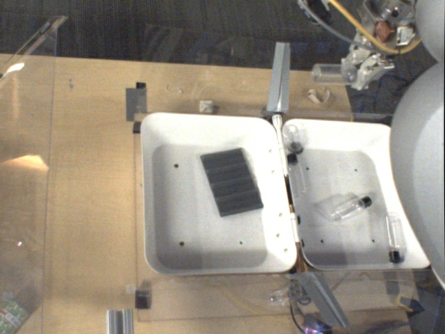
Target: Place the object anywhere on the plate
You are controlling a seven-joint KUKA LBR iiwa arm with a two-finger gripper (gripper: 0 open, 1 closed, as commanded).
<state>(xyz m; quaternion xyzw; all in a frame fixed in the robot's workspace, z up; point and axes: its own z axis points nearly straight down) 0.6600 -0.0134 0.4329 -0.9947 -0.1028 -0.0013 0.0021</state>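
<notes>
Table: pale wood, bearing two shallow white bins side by side.
Left bin: holds the plate — a dark, ribbed rectangular slab lying flat and slightly skewed near the bin's middle; nothing rests on it.
Divider: the bins' inner rims meet between the two, touching or nearly so.
Right bin: holds several small clear vials with dark caps. One vial lies tilted near the bin's centre, one sits in the far corner by the divider, one lies along the right wall. Which of these is the object to be moved cannot be told; all lie well apart from the plate.
Gripper: raised beyond the far right corner of the right bin, over the table's edge, touching nothing in either bin.
Jaws: whether they are parted or closed cannot be told from this angle — no vial is seen between them.
Progress: judged as not begun; picking, carrying across the divider and setting down all remain.
</notes>
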